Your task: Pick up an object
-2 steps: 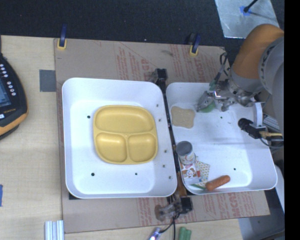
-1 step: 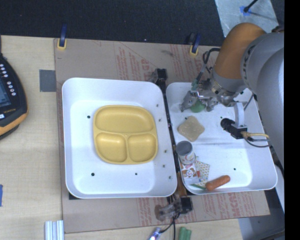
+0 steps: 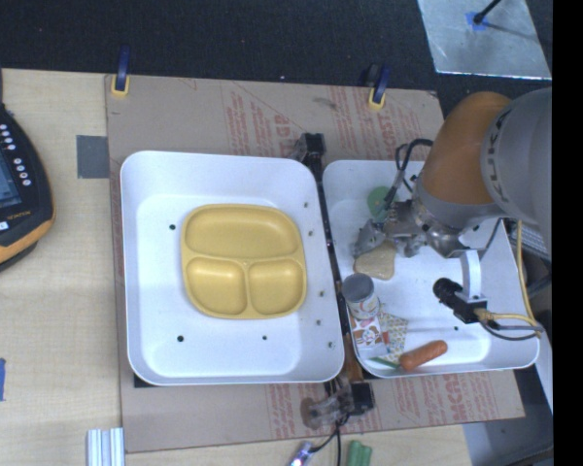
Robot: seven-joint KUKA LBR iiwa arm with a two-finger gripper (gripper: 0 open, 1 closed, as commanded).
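Far left, at nine o'clock: black-and-orange teach pendant (image 3: 5, 197), hard plastic, glossy screen. Next, wide shallow white bin (image 3: 146, 260), smooth moulded plastic with rounded corners, bearing a pale yellow three-compartment plate (image 3: 243, 260), matte plastic, rounded square, lying flat at the bin's middle. Right of it, second shallow white bin (image 3: 510, 352). Along its near-left side, toward seven o'clock: small upright can with grey lid and red-and-white label (image 3: 361, 304), then a printed paper wrapper (image 3: 389, 333) lying flat, then an orange carrot-shaped toy (image 3: 423, 354) at six o'clock, smooth and tapered. At the bin's centre-left, a beige flat lumpy piece (image 3: 374, 263); a green round thing (image 3: 380, 200) at eleven o'clock, partly hidden. Gripper (image 3: 389, 233) low over the beige piece; jaw state impossible to tell. Nothing visibly lifted: pick apparently not yet done, grasp and lift left.
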